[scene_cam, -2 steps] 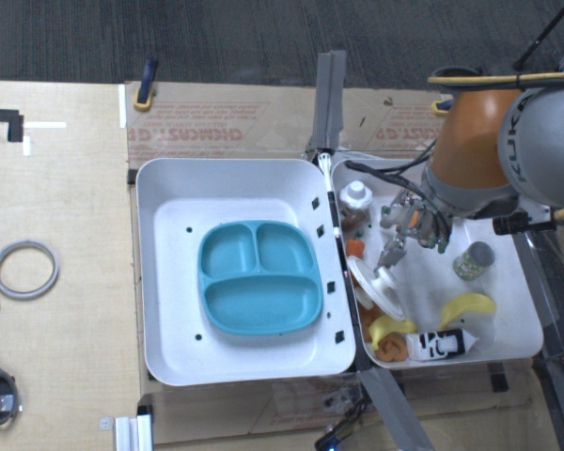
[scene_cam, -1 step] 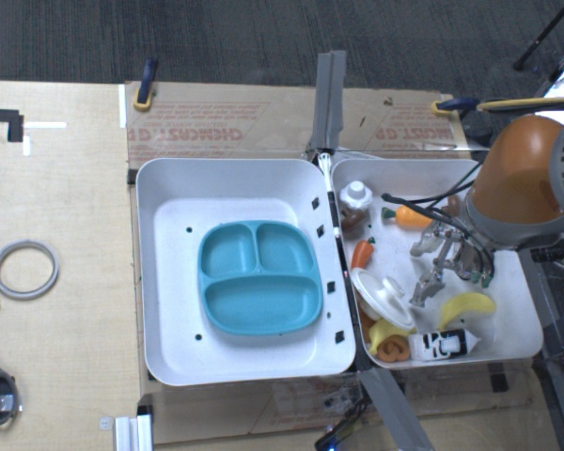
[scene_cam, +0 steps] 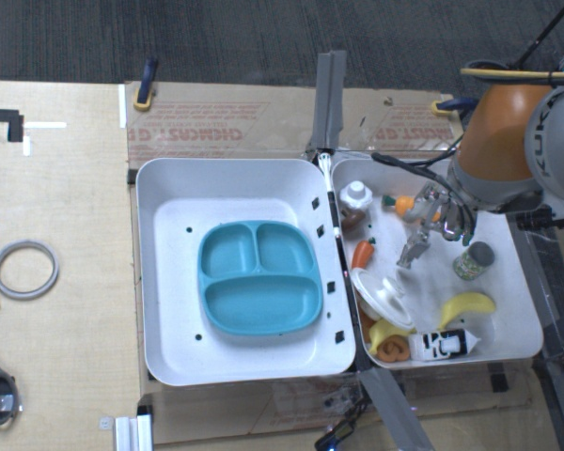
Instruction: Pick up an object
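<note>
we see the arm coming in from the right edge of the frame, orange band up at upper right, with the gripper (scene_cam: 415, 249) hanging over the middle of the right bin (scene_cam: 522, 280). its two fingers look slightly spread and nothing sits between them, so we read it as empty, not carrying anything. the pickable stuff is all in that right bin, crowded toward its left wall and lower edge: a small bottle with a white cap (scene_cam: 355, 202) at upper left of the bin, a carrot (scene_cam: 362, 253) just below it, a clear lid-like dish (scene_cam: 385, 298) lower centre, a banana (scene_cam: 466, 305) at lower right, a small grey-capped jar (scene_cam: 473, 259) just right of the gripper, and a black-and-white box (scene_cam: 444, 344) on the bottom edge. the left bin (scene_cam: 169, 252) holds a blue divided plate (scene_cam: 260, 277), flat and centred, well apart from the gripper. our guess: the tool is poised above the bare middle of the right bin, between the dish and the jar, so a descent here could land on nothing. clutter along the walls makes finger clearance tight.
</note>
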`<state>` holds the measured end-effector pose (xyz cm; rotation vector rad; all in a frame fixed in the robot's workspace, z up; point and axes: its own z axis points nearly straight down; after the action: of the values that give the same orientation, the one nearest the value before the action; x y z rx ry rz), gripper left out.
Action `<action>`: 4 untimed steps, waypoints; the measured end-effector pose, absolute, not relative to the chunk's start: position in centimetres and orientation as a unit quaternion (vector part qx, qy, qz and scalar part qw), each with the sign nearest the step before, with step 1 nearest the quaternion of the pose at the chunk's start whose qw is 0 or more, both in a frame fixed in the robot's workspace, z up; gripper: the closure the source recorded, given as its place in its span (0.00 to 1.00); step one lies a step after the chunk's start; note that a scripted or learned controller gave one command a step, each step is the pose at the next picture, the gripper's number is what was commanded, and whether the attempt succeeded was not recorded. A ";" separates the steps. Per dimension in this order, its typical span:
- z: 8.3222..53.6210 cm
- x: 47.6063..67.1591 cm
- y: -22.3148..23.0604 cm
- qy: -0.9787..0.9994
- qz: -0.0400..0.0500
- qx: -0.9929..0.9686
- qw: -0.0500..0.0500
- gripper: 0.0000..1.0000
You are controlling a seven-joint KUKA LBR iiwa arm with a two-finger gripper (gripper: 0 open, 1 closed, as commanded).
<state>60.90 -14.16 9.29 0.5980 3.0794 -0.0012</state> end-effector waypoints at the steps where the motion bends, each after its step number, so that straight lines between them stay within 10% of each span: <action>1: 9.6 52.6 -11.9 0.974 -0.001 0.227 0.004 0.00; 2: 9.2 57.8 -12.0 0.979 0.000 0.204 0.002 0.00; 3: 9.8 48.6 -17.1 0.976 -0.001 0.219 0.014 0.00; 4: 9.3 53.0 -21.2 0.979 0.006 0.204 0.001 0.00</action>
<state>53.00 -21.21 9.31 0.6407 3.0726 0.0176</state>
